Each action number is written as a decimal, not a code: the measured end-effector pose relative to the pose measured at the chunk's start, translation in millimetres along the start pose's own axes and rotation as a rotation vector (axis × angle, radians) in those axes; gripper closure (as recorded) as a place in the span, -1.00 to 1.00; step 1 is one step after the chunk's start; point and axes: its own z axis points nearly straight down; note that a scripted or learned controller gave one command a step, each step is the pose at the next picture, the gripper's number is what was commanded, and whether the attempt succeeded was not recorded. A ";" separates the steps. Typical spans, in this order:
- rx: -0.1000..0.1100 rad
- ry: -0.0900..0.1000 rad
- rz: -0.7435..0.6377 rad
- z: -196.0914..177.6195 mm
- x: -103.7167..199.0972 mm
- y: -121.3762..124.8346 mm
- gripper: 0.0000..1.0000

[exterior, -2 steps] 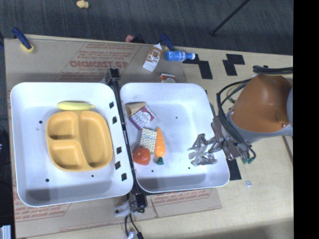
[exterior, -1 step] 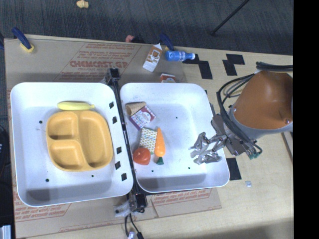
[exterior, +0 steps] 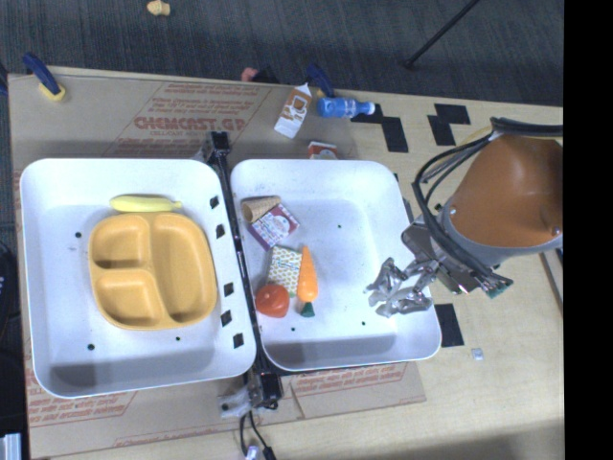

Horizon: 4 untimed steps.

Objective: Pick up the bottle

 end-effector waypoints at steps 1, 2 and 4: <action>-0.005 0.003 -0.426 46.1 0.7 1.0 1.00; -0.001 0.000 -0.712 -0.9 6.7 4.7 1.00; -0.008 0.002 -1.342 29.5 2.7 11.9 1.00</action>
